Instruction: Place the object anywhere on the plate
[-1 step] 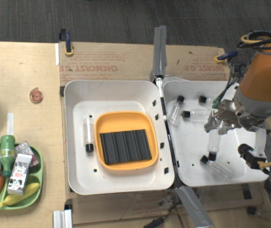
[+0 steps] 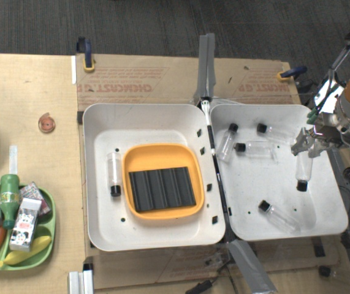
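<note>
Grey arm reaching in from the right, claw [image 2: 310,144] pointing down-left, possibly gripping something, view unclear

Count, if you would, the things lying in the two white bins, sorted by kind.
Clear plastic vials with black caps: 6
Orange square plastic plate: 1
Black ridged rectangular mat: 1
Total: 8

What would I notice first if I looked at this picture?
Probably the bright orange plate in the middle of the left bin, with a dark ribbed block lying on it. Next, the little clear vials with black caps: one beside the plate, several scattered in the right bin. At the right, the gripper hangs over that bin above an upright vial.
</note>
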You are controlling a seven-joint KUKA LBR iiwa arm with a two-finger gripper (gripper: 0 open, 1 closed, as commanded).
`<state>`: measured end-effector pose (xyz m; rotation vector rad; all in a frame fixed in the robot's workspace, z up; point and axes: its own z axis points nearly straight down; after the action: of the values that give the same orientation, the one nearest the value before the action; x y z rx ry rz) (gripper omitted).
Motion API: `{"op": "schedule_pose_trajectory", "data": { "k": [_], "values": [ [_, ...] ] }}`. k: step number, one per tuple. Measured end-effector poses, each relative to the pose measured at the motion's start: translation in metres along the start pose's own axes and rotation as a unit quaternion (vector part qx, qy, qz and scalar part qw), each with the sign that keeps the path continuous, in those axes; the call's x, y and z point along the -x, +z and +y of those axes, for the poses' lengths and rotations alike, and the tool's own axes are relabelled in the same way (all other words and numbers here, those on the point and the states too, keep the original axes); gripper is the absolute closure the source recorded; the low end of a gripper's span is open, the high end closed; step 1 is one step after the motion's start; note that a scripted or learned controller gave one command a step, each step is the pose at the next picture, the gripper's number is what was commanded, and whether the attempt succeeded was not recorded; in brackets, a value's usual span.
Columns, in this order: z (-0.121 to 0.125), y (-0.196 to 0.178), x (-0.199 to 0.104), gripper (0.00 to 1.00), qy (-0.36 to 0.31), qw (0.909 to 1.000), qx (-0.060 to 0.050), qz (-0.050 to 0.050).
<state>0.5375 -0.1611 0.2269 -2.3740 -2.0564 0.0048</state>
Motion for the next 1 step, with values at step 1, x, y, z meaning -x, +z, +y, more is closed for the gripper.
{"op": "schedule_pose_trajectory", "data": {
  "k": [1],
  "values": [
    [0.0001, -0.0001, -0.0003, 0.0, 0.0, 1.0, 0.0, 0.0]
  ]
}}
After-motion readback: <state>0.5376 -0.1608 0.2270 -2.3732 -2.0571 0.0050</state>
